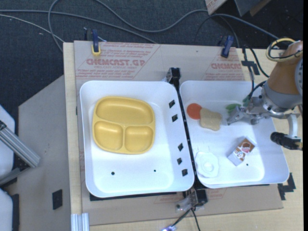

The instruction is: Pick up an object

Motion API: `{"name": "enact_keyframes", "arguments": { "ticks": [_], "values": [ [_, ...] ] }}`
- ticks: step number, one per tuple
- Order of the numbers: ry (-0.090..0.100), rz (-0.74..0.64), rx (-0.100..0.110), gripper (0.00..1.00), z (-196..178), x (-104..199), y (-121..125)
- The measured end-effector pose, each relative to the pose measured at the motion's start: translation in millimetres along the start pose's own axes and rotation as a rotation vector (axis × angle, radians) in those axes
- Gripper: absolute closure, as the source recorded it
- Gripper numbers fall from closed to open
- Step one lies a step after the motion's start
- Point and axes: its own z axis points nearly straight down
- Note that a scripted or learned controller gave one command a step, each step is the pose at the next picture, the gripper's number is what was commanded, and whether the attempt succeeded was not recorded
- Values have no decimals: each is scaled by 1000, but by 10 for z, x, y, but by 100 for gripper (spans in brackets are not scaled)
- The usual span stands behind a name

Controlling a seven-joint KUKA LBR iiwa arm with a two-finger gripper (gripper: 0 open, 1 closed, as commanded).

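In the camera view the gripper [234, 115] hangs low in the right white bin [269, 174]; whether it is released or clenched I cannot tell. Just left of it lie a tan bread-shaped piece [211, 120] and an orange round disc [194, 110]. Descending squarely over the bread would serve best. Something green [232, 108] beside the gripper is half hidden.

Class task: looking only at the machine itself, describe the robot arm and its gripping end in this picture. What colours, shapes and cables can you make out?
The arm is a thick rounded body with an orange band above a grey wrist section. The gripper is a metallic grey assembly of small angular parts, with a green patch near its tip. Dark cables run along the arm, and a yellow looped cable sits by its top.
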Motion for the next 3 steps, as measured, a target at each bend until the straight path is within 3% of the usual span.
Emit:
{"name": "enact_keyframes", "arguments": {
  "ticks": [1, 3],
  "values": [
    [-3, 0, -3, 100, -118, -8, 7],
    [-8, 0, -11, 100, -1210, -43, 85]
  ]
}}
